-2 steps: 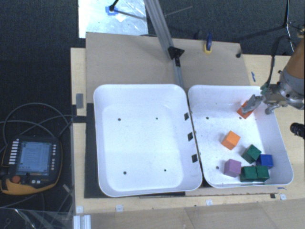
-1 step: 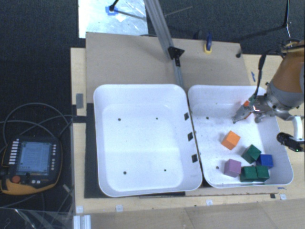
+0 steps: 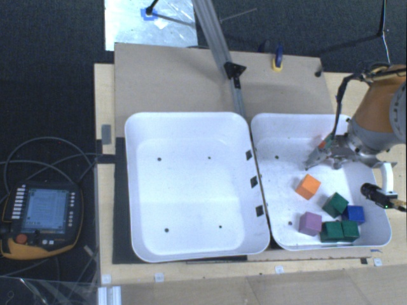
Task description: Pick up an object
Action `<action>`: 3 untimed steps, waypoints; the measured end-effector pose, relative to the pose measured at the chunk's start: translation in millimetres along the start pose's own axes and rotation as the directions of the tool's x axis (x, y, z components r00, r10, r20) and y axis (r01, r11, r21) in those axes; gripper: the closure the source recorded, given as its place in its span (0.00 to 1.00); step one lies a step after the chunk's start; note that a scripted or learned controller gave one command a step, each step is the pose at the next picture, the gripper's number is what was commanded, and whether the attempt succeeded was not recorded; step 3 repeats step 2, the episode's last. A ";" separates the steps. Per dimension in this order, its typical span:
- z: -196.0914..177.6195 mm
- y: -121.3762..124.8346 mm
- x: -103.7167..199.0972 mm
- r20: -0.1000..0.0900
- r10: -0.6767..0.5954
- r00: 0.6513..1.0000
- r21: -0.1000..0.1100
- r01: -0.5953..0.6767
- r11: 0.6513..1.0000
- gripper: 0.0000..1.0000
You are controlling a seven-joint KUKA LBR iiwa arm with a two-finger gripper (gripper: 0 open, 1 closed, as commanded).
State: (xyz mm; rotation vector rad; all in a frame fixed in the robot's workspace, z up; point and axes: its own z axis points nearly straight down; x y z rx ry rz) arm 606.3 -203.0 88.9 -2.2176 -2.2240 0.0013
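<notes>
Orange block (image 3: 308, 187): small cube, tilted, lying on the floor of the right bin (image 3: 280, 145) at centre right of the frame, apart from the other pieces and closest to the gripper. Purple block (image 3: 310, 223): below the orange one, toward the bin's lower wall. Dark green block (image 3: 334, 204): right of and below the orange block, turned at an angle. Blue block (image 3: 354, 214): just beside the dark green one, on its lower right. Green blocks (image 3: 339, 231): two, side by side, touching or nearly so, along the bin's lower right wall, just below the blue and dark green pieces. Gripper (image 3: 332, 157): over the right bin's upper right area, above and right of the orange block; its metal fingers splay outward and apart, with nothing between them. Arm (image 3: 380, 116): grey with orange band, entering from the right edge of the frame. Left bin (image 3: 184, 122): white, shallow, adjoining the right bin at centre frame. Bench (image 3: 184, 75): tan board beneath both bins. Handheld control pendant (image 3: 41, 220): lower left of frame, on the dark floor, with cables looping around it.
</notes>
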 end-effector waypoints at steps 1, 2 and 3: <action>-13.5 1.7 -0.7 0.001 -0.002 1.000 -0.006 0.002 1.000 1.00; -71.1 4.5 -11.1 0.003 0.000 1.000 -0.009 0.000 1.000 1.00; -71.1 4.5 -11.1 0.003 0.000 1.000 -0.009 0.000 1.000 1.00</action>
